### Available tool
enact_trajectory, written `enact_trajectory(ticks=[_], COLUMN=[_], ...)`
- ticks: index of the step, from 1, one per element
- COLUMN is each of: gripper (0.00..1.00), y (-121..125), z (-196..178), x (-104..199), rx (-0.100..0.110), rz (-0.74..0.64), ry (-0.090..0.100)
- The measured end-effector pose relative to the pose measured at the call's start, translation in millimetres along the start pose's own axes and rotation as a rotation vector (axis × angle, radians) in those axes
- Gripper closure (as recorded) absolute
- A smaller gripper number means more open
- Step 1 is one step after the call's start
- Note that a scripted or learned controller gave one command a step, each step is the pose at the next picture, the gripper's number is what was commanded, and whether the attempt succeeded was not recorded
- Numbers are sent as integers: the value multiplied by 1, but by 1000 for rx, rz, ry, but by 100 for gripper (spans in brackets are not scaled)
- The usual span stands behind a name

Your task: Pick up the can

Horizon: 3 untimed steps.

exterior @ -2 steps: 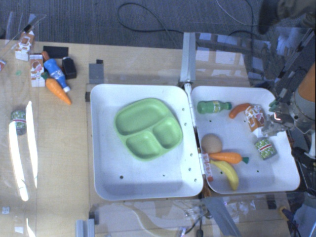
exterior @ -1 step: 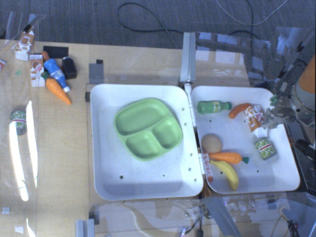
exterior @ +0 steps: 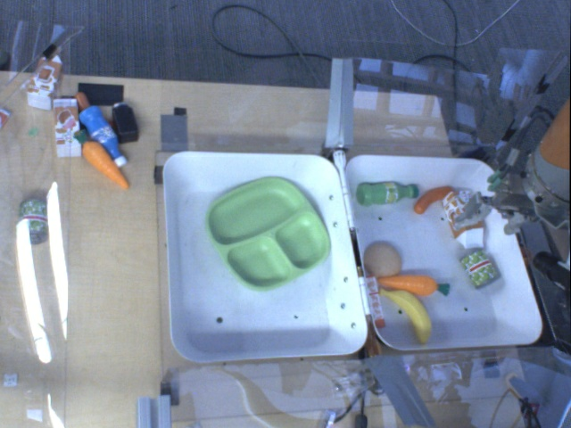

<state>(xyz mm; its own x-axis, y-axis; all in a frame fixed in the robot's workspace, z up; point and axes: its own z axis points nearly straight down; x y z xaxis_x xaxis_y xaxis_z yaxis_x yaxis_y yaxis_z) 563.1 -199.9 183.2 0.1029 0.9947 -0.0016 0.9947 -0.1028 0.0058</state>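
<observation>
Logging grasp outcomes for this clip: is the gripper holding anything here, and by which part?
Cannot be told. The gripper sits at the right bin's far edge beside a small carton; the can lies apart from it, untouched.

I see my arm [exterior: 546, 154] reaching in from the right edge, its orange band showing just above the grey wrist. My tool [exterior: 496, 201] sits low at the right side, pointing leftward.

Robot lab: bench [exterior: 223, 119] with paired white bins [exterior: 178, 239], toy food, loose cables [exterior: 268, 25], carpet floor.
</observation>
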Motion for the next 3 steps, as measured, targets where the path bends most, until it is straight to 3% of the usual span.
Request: enact_trajectory(ticks=[1, 2, 3], gripper=[0, 0, 100], y=[-12, -65, -62], z=[-25, 94, 83], x=[3, -12, -11], rx=[0, -5, -13], rz=[-256, -279, -281], ry=[1, 1, -1])
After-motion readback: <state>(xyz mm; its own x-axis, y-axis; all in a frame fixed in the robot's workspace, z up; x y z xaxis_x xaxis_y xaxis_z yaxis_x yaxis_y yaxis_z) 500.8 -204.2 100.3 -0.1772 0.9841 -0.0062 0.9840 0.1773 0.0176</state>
